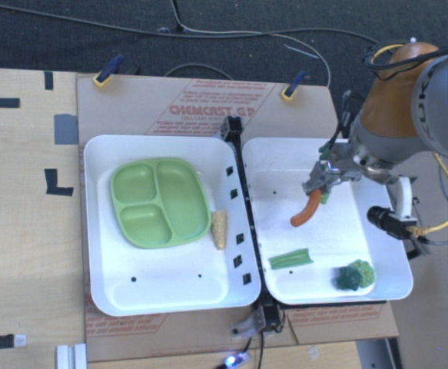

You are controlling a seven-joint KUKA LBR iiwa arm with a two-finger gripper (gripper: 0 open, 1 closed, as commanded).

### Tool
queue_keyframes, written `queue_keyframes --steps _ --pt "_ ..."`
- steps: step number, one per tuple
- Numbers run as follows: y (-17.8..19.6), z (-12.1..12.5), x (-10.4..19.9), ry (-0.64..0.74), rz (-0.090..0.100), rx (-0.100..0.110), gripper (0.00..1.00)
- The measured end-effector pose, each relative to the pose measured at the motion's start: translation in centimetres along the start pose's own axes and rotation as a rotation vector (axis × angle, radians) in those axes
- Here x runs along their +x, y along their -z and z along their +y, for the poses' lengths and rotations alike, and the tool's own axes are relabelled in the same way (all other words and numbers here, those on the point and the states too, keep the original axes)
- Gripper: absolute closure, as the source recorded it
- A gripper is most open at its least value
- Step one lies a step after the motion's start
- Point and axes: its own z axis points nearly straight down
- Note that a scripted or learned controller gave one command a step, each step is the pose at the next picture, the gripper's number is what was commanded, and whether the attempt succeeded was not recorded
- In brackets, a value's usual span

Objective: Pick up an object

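My gripper [321, 185] hangs over the right bin [270, 160], with its fingers shut on the top end of an orange carrot [306, 210]. The carrot dangles down and to the left from the fingers, and I cannot tell whether its lower tip touches the bin floor. A green bean pod [290, 259] lies near the right bin's front. A broccoli floret [354, 275] sits in the front right corner. In the left bin [101, 229] a green divided plate [160, 202] lies flat, with a pale corn cob [219, 229] just to its right.
The grey arm with its orange band [396, 102] comes in from the upper right above the right bin's far corner. A black divider [243, 214] runs between the bins. Cables [247, 33] cross the dark floor behind the bench.
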Motion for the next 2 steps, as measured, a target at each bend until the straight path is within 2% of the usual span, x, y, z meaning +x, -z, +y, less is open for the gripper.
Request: queue_keyframes --steps 1,2 --pt "1.4 0.8 5.2 0.005 0.002 0.001 1.0" --pt "1.4 1.2 11.4 0.006 0.002 0.003 1.0"
